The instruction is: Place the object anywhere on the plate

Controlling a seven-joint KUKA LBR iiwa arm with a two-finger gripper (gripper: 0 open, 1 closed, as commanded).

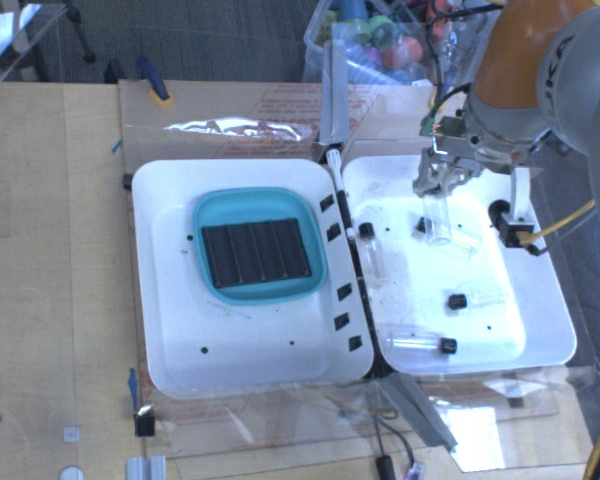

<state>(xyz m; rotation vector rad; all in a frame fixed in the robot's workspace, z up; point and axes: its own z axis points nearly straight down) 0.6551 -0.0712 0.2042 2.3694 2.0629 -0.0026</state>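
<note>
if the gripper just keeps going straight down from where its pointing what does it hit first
Most likely the clear vial lying just under the gripper in the right bin. Depth is hard to judge from this slanted view, so it could instead meet the bin floor beside it.

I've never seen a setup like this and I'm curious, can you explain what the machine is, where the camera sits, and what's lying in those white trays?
One camera looks down at a slant on a bench. The grey arm with the orange band is a robot reaching in from the right; its end effector hangs over the right bin. That bin holds several small clear vials with black caps, such as one near the front. The left bin holds a teal plate with a dark ribbed insert. Whether anything is held, I cannot tell.
</note>
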